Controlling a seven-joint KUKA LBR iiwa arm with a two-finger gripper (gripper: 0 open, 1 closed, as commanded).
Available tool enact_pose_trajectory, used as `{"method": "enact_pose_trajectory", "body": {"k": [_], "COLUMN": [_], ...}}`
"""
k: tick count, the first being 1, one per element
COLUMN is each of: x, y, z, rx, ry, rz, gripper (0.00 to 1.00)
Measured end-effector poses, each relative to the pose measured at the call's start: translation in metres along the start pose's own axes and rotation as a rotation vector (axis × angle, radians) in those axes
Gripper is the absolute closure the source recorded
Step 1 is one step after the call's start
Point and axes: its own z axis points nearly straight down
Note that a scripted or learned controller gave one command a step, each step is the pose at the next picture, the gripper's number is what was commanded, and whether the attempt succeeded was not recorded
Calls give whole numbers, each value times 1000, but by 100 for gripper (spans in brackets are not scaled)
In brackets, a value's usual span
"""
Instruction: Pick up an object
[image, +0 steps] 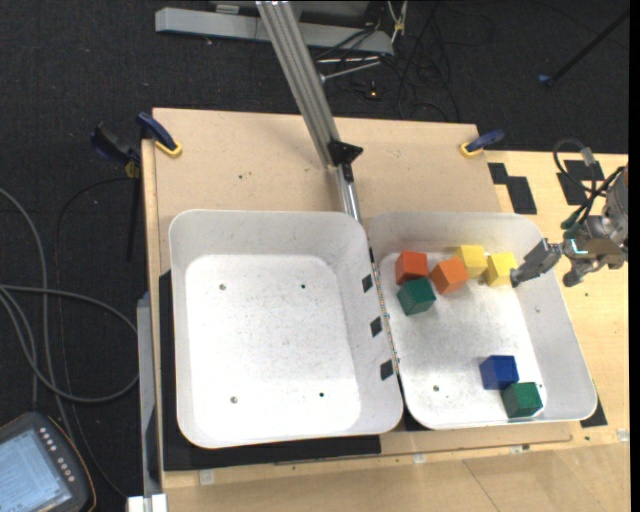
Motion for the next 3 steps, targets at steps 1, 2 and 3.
{"method": "enact_pose_trajectory", "body": {"k": [1,2,3], "x": [0,-1,-6], "y": [1,-3,-10], "z": [-2,61,109], "rx": [-4,3,2], "ry": [-1,1,0], "rz": [-1,3,3], "gripper": [0,0,0]}}
